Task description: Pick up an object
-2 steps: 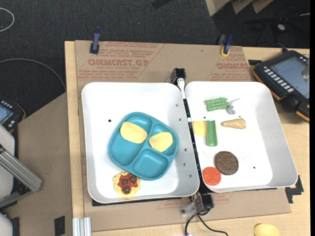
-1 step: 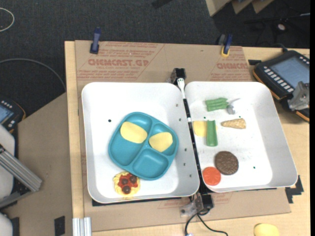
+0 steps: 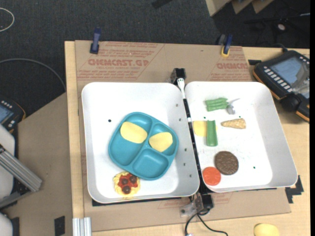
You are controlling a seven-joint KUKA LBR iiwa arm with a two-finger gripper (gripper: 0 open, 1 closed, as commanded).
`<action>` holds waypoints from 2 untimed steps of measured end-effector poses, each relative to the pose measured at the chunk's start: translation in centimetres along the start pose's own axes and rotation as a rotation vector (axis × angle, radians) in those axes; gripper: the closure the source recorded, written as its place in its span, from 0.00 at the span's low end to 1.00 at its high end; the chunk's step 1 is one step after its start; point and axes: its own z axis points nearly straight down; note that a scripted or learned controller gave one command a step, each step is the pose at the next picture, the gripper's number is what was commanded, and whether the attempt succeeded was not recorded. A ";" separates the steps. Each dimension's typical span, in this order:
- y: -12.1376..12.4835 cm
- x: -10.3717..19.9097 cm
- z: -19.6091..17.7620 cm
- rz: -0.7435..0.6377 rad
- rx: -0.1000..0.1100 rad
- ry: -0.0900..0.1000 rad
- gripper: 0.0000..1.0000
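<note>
Layout on counter point(image 3: 74, 82): two white bins side by side, left bin point(image 3: 93, 132) and right bin point(image 3: 275, 146), inner walls touching along the centre line.

Left bin contents:
- Blue divided plate point(image 3: 142, 163), near the middle, lying flat.
- Yellow piece point(image 3: 133, 132) in the plate's upper-left compartment.
- Second yellow piece point(image 3: 161, 141) in the upper-right compartment, just beside the first.
- Yellow disc with red dots point(image 3: 126, 182) on the bin floor at the near wall, touching or just under the plate's lower edge.

Right bin contents, candidates for pickup:
- Green ridged piece point(image 3: 215, 103) toward the far wall.
- Tan wedge point(image 3: 234, 124) near the middle, apart from the rest.
- Yellow slab point(image 3: 199, 128) against the inner wall, touching the green stick point(image 3: 211, 133), upright in the view.
- Brown round disc point(image 3: 226, 162) toward the near wall.
- Red disc point(image 3: 212, 176) touching the brown disc's lower left.

Claw state: cannot tell.

Surroundings: blue clamp point(image 3: 95, 41) and second clamp point(image 3: 226, 44) on the counter's far edge; handheld control unit point(image 3: 285, 73) at far right.
</note>
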 end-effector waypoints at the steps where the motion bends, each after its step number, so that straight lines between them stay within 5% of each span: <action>1: -0.1 -4.2 5.9 0.007 0.013 0.002 1.00; 2: 0.1 -12.3 15.0 0.010 0.015 0.002 1.00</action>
